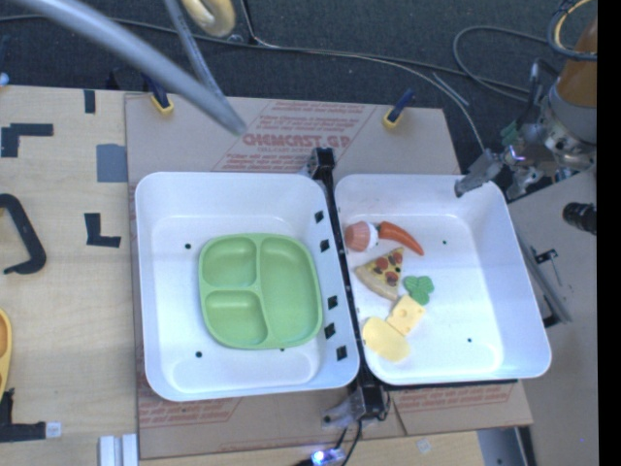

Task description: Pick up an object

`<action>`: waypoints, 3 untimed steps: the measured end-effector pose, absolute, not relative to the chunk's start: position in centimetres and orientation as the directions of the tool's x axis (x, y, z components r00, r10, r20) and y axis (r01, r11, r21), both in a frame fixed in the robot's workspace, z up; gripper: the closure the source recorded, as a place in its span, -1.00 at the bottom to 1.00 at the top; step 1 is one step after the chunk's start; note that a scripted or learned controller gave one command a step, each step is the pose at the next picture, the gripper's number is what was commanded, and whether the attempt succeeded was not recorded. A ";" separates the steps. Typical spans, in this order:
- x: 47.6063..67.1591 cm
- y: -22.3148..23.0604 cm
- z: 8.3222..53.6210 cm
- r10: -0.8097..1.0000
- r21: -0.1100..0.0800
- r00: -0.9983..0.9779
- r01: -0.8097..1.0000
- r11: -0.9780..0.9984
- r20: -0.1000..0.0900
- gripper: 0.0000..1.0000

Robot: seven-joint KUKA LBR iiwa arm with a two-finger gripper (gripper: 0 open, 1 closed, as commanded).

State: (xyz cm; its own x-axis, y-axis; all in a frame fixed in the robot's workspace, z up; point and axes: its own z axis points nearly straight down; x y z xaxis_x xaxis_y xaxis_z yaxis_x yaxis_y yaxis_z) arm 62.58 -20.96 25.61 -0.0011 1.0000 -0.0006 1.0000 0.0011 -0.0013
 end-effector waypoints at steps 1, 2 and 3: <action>63.2 -21.1 21.0 1.000 -0.005 -0.001 1.000 0.001 -0.001 -1.00; 63.8 -20.3 15.3 1.000 -0.006 -0.002 1.000 0.002 -0.001 -1.00; 64.3 -19.9 10.7 1.000 -0.004 -0.003 1.000 0.003 -0.002 -1.00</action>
